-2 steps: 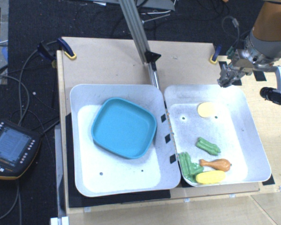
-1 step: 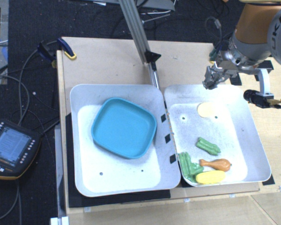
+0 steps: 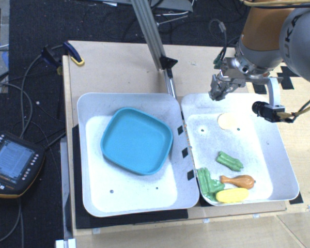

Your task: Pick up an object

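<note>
The pincer (image 3: pixel 217 93) is held above the right bin's (image 3: pixel 279 143) far edge; its grip cannot be told. Nothing is picked yet; a descent toward the toys (image 3: pixel 228 160) nearer the camera is called for.

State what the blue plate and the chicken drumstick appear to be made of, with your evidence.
Blue plate: probably moulded plastic, with uniform colour, a smooth soft sheen and rounded corners. Chicken drumstick: likely toy plastic or rubber, being glossy orange-brown with a simplified shape; which of the two is unclear.
</note>
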You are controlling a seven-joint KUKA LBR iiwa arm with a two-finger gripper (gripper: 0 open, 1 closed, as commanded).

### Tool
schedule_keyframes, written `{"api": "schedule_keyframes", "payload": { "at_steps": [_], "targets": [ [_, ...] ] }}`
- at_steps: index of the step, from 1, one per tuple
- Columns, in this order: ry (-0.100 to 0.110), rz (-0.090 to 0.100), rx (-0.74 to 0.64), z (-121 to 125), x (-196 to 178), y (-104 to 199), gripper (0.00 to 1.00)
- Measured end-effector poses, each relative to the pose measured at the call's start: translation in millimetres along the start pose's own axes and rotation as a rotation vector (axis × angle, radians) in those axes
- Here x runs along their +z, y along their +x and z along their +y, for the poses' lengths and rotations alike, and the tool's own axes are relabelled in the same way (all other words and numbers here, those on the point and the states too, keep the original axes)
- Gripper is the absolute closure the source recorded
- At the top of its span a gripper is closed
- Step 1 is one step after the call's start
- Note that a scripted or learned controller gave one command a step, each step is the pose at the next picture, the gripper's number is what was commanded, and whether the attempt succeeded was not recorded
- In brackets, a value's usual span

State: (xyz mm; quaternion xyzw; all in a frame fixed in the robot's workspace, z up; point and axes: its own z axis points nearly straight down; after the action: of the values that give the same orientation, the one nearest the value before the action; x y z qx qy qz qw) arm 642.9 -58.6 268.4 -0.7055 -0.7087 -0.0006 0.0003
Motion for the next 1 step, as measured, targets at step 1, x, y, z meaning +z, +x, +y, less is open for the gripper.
{"api": "schedule_keyframes", "payload": {
  "at_steps": [1],
  "targets": [
    [0.001, 0.0, 0.0, -6.7, -1.3, 54.0, 1.0]
  ]
}}
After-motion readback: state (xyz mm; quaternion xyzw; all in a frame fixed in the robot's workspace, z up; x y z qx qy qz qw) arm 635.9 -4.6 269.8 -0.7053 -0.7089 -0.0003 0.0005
